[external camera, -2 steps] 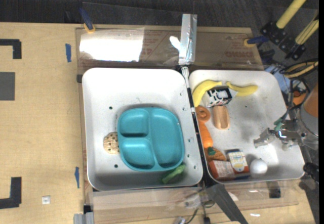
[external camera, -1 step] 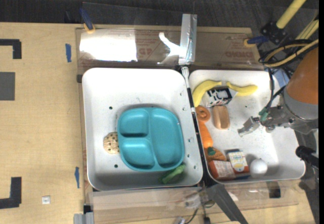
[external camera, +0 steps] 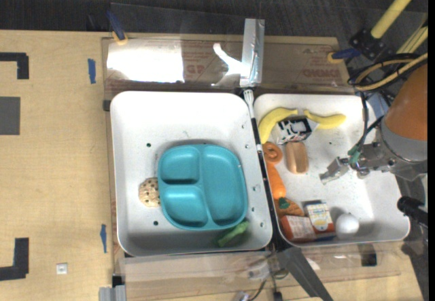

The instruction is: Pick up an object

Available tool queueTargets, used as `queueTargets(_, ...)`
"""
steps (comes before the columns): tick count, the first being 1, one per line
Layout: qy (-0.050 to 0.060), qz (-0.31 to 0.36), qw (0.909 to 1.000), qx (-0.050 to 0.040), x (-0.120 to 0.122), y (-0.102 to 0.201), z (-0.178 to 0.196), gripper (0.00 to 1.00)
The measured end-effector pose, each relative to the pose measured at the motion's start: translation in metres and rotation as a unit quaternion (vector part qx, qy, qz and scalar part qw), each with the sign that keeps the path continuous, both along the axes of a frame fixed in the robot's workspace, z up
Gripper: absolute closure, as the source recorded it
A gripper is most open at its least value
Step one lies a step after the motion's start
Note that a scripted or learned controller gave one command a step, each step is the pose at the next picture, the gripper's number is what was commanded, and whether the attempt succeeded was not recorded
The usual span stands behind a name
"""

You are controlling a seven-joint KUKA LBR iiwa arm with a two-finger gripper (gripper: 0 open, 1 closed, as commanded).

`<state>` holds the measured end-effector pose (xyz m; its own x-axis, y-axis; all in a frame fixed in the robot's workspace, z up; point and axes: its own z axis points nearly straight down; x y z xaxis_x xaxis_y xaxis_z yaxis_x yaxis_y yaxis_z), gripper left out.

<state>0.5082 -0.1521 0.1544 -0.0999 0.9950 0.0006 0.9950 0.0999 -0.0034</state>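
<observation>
Gripper (external camera: 334, 169): over right bin (external camera: 380, 221), right of wooden block (external camera: 296, 156); finger state cannot be told. Banana (external camera: 272, 121) far-left, white ball (external camera: 347, 224) near. Advice: centre above one isolated object, descend straight.

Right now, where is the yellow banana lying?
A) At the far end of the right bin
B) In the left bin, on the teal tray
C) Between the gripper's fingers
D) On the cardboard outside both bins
A: the banana curves along the far end of the right bin, above the tan block, well apart from the teal tray in the left bin.
</observation>
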Motion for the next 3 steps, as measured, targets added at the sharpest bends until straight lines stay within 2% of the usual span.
queueTargets(1, -0.002, 0.02, 0.9998, 0.0001, 0.06, 0.03, -0.056, 0.0)
queueTargets(2, -0.004, 0.033, 0.9995, 0.0027, 0.117, 0.022, -0.063, 0.0)
queueTargets(3, 0.001, -0.004, 1.0, 0.0004, 0.098, 0.051, -0.036, 0.0)
